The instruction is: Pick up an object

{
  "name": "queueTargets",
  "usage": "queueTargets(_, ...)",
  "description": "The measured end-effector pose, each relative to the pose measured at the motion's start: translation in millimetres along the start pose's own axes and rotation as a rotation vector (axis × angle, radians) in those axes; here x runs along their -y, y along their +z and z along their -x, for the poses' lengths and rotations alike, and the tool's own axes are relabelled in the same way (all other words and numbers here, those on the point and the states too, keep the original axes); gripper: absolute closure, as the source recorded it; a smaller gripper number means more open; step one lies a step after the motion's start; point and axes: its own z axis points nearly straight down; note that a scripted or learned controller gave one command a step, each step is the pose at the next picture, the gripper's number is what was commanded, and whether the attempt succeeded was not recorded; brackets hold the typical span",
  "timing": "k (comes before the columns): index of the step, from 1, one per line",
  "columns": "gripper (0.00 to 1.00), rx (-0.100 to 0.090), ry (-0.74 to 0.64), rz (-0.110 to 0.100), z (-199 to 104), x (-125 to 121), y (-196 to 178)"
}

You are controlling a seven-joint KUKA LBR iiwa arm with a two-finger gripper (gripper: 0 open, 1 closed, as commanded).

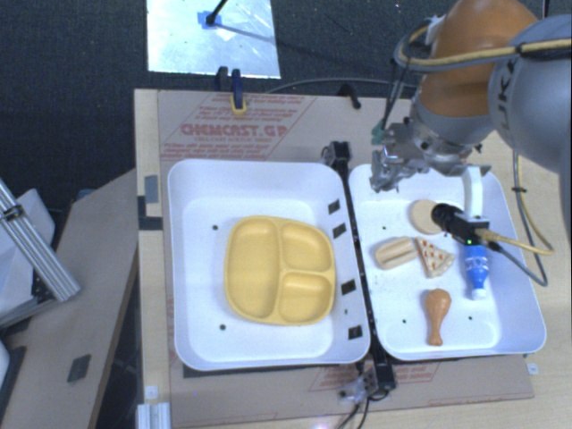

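Note:
The right bin [509,329] holds several toy foods. A round tan biscuit [423,214] lies near its middle, with a bread roll [395,252] and a pizza slice [435,257] just in front of it. A brown drumstick [436,314] lies nearer the front, and a blue bottle [475,271] rests to the right. My gripper [384,175] hangs over the bin's back left corner, apart from all of these, with nothing visibly in it.
A yellow divided plate [279,269] sits in the left bin [192,239]. A black part with a green light [451,222] and a yellow cable [514,239] cross the right bin by the biscuit. The grey and orange arm [474,52] looms over the bench's back right.

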Motion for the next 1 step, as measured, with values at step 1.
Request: queueTargets(1, 1.0, 0.001, 0.001, -0.001, -45.0, -1.8, 13.1)
